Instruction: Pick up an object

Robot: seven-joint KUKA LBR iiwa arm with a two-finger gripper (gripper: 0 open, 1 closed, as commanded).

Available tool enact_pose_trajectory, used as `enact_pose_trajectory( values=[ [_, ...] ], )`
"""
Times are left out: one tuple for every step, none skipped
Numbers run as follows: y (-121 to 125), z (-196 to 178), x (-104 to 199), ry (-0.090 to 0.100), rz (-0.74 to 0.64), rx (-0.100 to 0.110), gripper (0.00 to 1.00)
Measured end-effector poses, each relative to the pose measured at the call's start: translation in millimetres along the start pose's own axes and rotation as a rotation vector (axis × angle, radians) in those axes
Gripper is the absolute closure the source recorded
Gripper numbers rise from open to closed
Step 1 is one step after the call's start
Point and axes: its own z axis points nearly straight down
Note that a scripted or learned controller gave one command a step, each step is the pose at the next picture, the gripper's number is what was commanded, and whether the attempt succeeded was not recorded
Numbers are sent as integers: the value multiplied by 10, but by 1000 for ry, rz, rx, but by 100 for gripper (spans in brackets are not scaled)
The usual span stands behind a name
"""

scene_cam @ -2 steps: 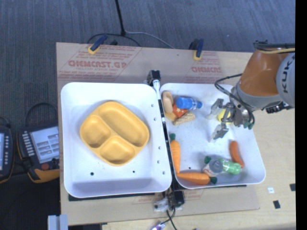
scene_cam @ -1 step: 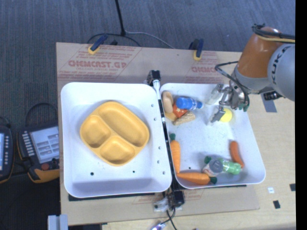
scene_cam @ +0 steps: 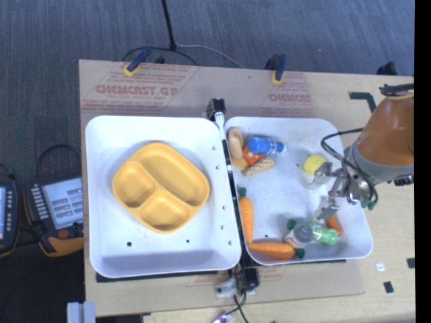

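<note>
Dark grey carpet surrounds the brown tabletop [scene_cam: 135,89], which carries two shallow white bins side by side. At nine o'clock the left bin [scene_cam: 108,247] holds a yellow divided tray [scene_cam: 160,186]. At three o'clock the right bin [scene_cam: 316,124] holds the loose objects: a blue bottle [scene_cam: 262,145] and a small orange-and-tan cluster [scene_cam: 244,156] toward eleven o'clock of that bin, a yellow ball [scene_cam: 314,164] near one o'clock, one carrot [scene_cam: 246,217] along the dividing edge at eight o'clock, another carrot [scene_cam: 272,249] at six o'clock, and a clear green bottle [scene_cam: 316,235] lying at five o'clock. I reach in from three o'clock, and my jaws [scene_cam: 328,204] hang over the bin's right side, between the yellow ball and the green bottle. Whether my jaws are apart or together I cannot tell; they are too small and cluttered against the bin.
</note>
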Motion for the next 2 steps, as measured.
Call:
enact_pose_trajectory(
  values=[
    [167, -347, -916, 12, -218, -4, 0],
    [86, -5, -369, 15, -282, -6, 0]
  ],
)
